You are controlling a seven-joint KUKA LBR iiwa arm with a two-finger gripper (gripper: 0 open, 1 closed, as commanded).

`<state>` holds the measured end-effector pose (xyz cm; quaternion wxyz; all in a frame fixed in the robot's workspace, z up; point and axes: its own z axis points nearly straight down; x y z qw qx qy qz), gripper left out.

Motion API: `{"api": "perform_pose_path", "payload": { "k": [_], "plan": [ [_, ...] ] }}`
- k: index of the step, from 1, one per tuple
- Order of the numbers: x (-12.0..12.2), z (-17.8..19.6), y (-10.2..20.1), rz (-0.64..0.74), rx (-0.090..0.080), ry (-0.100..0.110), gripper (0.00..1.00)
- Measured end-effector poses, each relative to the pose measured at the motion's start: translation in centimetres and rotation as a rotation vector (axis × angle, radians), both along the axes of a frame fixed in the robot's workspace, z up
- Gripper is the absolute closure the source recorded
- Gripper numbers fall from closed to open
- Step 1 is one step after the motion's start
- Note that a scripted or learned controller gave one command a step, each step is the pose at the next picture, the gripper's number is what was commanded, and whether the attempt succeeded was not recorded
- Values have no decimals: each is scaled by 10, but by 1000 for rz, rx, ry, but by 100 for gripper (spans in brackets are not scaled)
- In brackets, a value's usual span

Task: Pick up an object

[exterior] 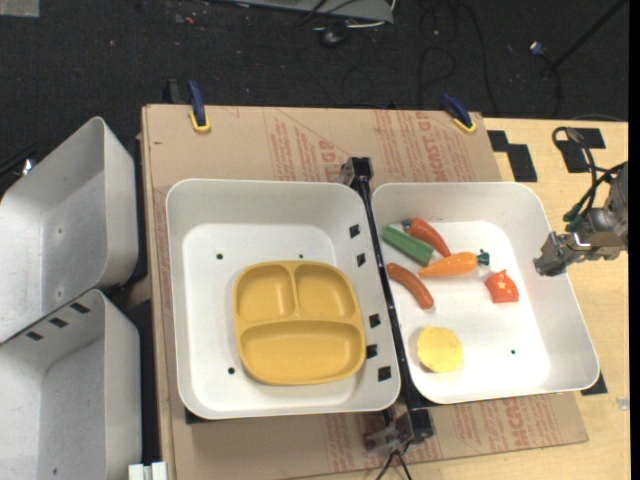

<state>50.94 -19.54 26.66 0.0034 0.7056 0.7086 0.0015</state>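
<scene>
1. Claw [556, 256] sits at the right rim of the right bin [560, 338], over the edge; too small and blurred to tell if it is released or clenched. Nothing seen held.
2. Right bin holds: green piece [405, 243], red chili [429, 235], carrot [451, 264], sausage [411, 285], strawberry [502, 287], yellow disc [439, 349].
3. Strawberry is nearest the claw, apart from it.
4. Left bin [200, 218] holds a yellow tray [298, 321].

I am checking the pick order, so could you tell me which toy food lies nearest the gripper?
The small red piece, lying alone toward the right bin's right wall, beside the gripper.
</scene>
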Motion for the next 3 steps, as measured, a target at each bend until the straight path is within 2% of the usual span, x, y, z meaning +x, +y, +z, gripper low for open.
{"api": "perform_pose_path", "payload": {
  "k": [1, 3],
  "plan": [
    [-5, 1, 60, 4, 4, 7, 100],
    [-12, -6, 147, 3, 4, 9, 100]
  ]
}}
